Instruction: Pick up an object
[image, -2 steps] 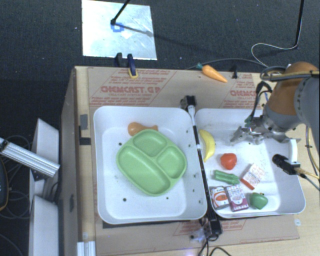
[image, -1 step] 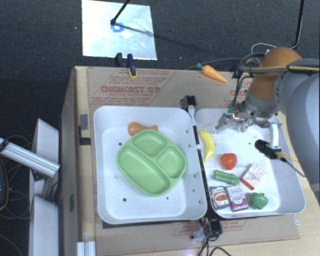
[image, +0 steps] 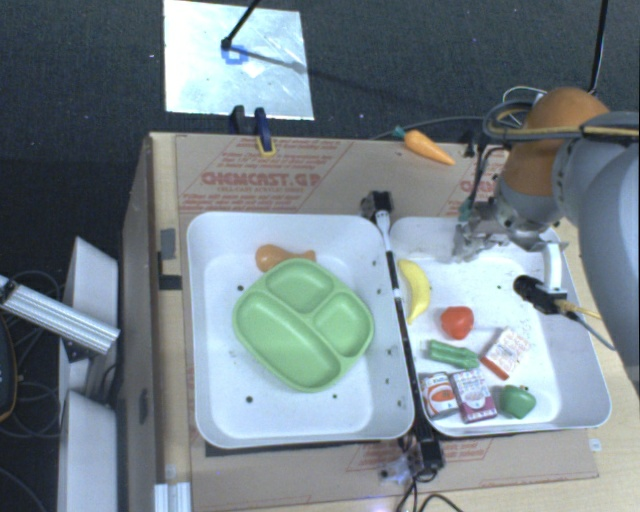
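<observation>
My gripper (image: 470, 243) hangs over the back of the right bin (image: 590, 385), near its far wall, with nothing visibly between its tips. Below it in that bin lie a yellow banana (image: 415, 288), a red tomato (image: 457, 322), a long green vegetable (image: 452, 353), a white and red packet (image: 508, 351), two small boxes (image: 456, 394) and a round green piece (image: 517, 402). The banana is the closest thing, a short way to the gripper's front left.
The left bin (image: 215, 330) holds a green divided plate (image: 303, 322) with an orange piece (image: 274, 257) behind it. An orange carrot (image: 429, 148) lies on the bench behind the bins. A black divider (image: 393, 290) runs between the bins.
</observation>
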